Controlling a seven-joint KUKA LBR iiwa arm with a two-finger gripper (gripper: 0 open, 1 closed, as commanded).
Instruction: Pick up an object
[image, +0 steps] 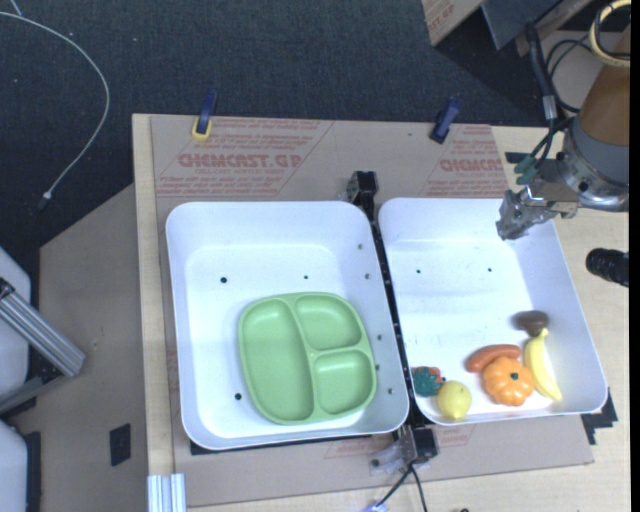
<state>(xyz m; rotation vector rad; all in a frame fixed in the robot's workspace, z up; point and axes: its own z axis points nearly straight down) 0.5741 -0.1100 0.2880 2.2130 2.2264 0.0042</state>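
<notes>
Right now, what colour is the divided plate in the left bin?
Light green; the divided plate shows clearly in the camera view.

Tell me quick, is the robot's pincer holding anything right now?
Pincer: over the far right corner of the right bin, nothing seen in it; open or shut cannot be told.
</notes>
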